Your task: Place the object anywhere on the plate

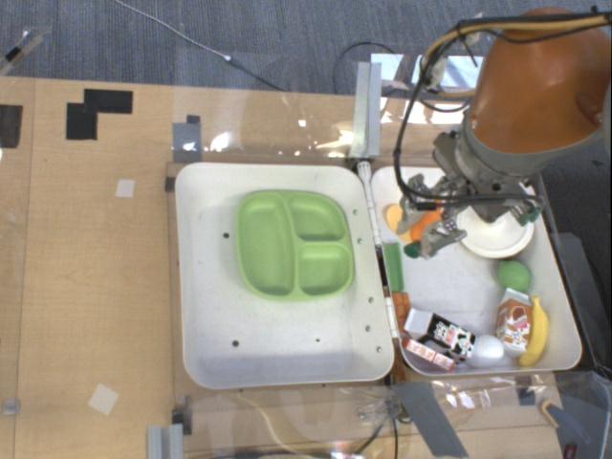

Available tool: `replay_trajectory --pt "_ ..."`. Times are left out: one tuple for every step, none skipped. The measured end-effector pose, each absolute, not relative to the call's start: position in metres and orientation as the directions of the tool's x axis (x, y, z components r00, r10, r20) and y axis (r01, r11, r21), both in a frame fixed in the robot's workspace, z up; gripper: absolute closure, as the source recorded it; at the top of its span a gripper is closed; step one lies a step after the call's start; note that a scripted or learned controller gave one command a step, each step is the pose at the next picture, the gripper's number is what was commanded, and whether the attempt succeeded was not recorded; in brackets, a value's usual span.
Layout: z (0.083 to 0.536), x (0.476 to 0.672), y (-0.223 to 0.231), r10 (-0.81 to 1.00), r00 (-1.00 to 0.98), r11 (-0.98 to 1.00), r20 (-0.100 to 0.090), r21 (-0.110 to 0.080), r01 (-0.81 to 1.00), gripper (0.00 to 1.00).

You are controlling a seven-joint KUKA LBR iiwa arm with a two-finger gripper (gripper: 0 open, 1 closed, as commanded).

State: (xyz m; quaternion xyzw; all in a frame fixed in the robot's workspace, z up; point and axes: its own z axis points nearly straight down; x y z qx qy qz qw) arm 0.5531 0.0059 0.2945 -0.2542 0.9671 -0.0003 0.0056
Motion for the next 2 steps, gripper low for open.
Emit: replay_trajectory --pt "0.2394 0.5752 0.117 -0.604 -0.797 0.797 -0.006 0.002 -0.604 1.0" --pt "0.2415 0.5766 0.1137 -0.599 -0.8 0.8 -0.009 -0.002 -0.599 0.0"
